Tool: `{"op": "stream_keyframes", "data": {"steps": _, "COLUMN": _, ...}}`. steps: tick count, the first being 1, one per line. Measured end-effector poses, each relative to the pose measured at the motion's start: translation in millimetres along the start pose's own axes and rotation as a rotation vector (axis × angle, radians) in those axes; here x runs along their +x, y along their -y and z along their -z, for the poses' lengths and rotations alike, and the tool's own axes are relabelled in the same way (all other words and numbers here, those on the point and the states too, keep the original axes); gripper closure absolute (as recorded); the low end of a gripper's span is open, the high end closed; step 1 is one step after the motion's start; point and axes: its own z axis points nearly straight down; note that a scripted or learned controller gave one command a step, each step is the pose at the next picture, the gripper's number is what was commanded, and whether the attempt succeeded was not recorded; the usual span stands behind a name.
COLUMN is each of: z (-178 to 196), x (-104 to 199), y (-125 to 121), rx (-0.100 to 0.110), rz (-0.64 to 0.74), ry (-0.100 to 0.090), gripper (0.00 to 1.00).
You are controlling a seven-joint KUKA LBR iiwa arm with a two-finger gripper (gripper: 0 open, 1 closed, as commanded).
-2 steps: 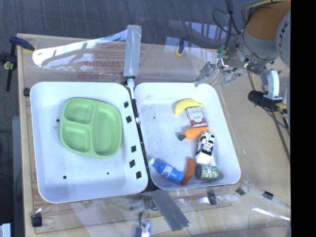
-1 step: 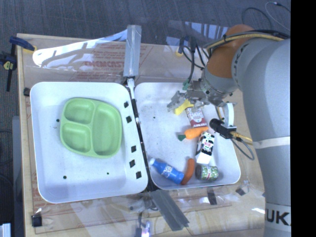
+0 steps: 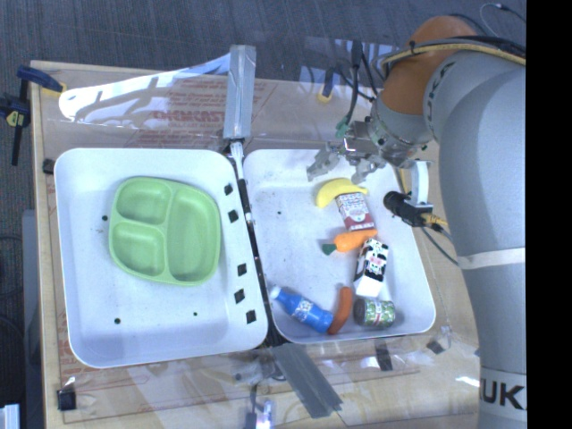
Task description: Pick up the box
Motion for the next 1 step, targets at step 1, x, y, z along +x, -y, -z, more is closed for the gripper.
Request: {"op": "stream_keyframes", "data": {"steps": 1, "z": -0.2, "x": 0.6, "y": 0.0, "rx": 0.001, "rz": 0.001, "ry": 0.000, "gripper": 0.00}}
